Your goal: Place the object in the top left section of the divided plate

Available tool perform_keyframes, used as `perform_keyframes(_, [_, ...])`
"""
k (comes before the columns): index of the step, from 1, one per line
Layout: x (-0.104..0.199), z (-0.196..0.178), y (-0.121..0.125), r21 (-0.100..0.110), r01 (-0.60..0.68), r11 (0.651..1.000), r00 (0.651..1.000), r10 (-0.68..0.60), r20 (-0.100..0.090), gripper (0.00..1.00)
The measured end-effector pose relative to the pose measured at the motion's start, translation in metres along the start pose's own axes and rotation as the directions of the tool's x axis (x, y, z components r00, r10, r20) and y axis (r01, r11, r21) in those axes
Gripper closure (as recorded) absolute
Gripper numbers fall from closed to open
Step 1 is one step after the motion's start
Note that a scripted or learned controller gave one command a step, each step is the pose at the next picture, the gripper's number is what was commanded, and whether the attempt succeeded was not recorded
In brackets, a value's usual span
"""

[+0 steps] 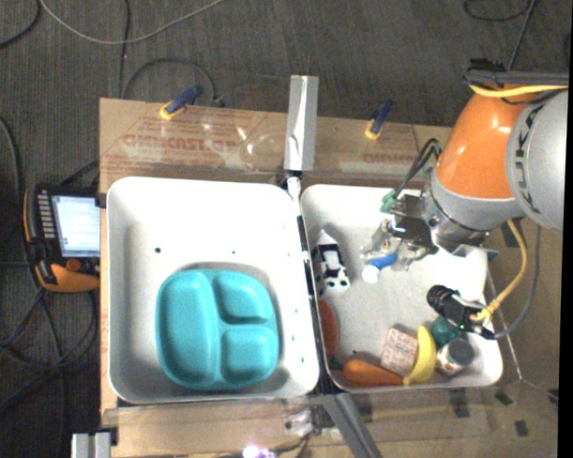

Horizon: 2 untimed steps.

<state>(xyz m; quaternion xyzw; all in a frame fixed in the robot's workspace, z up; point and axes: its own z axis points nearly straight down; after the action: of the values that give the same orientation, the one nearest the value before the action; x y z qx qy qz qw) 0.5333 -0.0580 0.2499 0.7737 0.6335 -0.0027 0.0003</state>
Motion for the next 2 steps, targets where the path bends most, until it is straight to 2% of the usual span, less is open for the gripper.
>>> perform_keyframes(1, [-0.033, 0.053, -0.015, 0.004, -0.316, 0.949, 0.949, 0.316, -0.003, 1.00])
perform_keyframes(2, [-0.080, 0.094, -0.026, 0.003, -0.239, 0.971, 0.971, 0.239, -0.003, 1.00])
